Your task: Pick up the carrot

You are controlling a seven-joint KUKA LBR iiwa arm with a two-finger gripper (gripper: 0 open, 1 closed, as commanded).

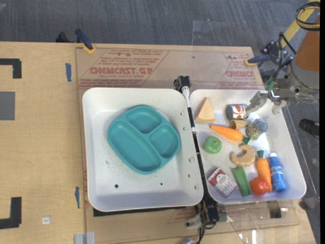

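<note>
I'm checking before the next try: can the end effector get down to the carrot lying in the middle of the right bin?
Probably yes. The carrot lies uncovered, its top free, and the end effector hovers nearby. The can and cheese wedge sit close, so room is tight.

Bright, even overhead light, soft short shadows, mild glare on the white bins (91, 136), slightly soft focus.

Looks like robotics lab test cell to me. I see grey carpet floor (152, 9) beyond plywood bench (40, 136). Brown protective sheet (167, 65) printed CHEMCAST GP, held by blue-and-orange clamps (85, 40). Black tape markers (12, 67) and blue tape strips (68, 71) on bench top. Two white bins (96, 182) side by side, right one full of toy play food (238, 156). Grey arm with orange band (307, 55) and yellow cabling (304, 17) at my right.
</note>
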